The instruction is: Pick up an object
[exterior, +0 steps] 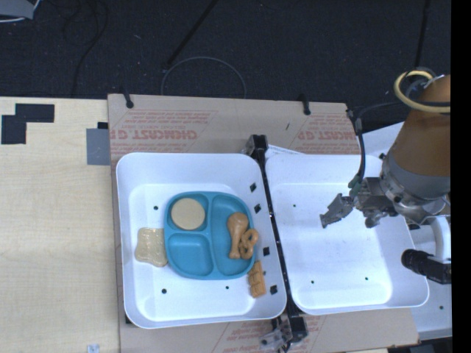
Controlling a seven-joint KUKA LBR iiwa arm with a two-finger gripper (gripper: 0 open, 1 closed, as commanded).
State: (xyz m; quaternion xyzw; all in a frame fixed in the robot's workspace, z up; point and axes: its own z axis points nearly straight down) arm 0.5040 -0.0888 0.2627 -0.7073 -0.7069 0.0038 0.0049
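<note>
The tool (331, 213), grip state unclear, hovers in the right bin (346, 300), well apart from the blue plate (199, 259).

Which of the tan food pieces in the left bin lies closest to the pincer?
The small piece off the blue tray's lower right corner, against the divider; the others lie farther left of the pincer.

Two bins are sitting side by side at the frame's centre. In the left bin (136, 197) a divided plate (197, 259) is lying, holding a round cracker (188, 213) upper left and a pretzel (241, 235) right. A biscuit (151, 246) is lying just left of the plate, another snack (256, 279) at its lower right. The gripper (337, 212) is hanging over the right bin (331, 278).
</note>
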